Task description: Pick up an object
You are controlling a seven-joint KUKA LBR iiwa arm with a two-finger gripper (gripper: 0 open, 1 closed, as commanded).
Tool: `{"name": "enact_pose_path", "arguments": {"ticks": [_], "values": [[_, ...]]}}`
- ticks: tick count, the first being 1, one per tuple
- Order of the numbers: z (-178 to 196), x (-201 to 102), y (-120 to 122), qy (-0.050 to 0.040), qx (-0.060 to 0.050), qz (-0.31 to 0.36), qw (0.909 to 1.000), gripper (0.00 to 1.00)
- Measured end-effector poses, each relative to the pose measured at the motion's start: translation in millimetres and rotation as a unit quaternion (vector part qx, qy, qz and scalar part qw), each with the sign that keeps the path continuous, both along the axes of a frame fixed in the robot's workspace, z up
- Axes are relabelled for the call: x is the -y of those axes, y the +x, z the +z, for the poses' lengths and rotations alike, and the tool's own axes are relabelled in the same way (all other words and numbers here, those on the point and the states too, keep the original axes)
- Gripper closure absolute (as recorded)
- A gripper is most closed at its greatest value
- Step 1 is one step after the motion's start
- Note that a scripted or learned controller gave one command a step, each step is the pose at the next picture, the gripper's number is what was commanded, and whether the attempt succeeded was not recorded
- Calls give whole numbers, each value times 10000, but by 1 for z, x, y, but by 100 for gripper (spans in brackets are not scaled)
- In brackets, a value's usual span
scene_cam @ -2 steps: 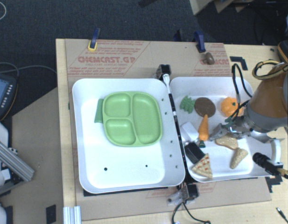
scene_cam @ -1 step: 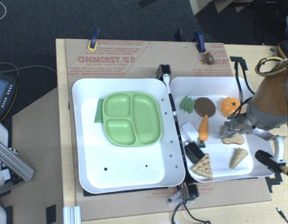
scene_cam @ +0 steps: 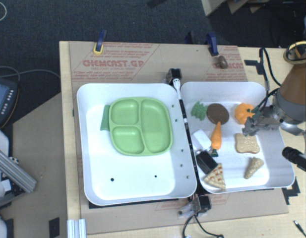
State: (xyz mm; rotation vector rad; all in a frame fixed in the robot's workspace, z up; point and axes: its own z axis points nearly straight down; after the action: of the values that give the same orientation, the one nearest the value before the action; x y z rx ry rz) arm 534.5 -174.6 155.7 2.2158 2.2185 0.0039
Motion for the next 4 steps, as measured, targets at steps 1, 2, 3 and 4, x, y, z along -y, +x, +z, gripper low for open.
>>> {"name": "enact_pose_path", "arguments": {"ticks": [1, 2, 3, 4], "values": [[47, -2, -7, 1, -5, 0, 10000, 100], [71, -2, -6, 2, -4, 1, 10000, 100], [71, -30, 29, 7, -6, 18, 10000, 100], [64, -78, 64, 15, -10, 27, 10000, 100]]}}
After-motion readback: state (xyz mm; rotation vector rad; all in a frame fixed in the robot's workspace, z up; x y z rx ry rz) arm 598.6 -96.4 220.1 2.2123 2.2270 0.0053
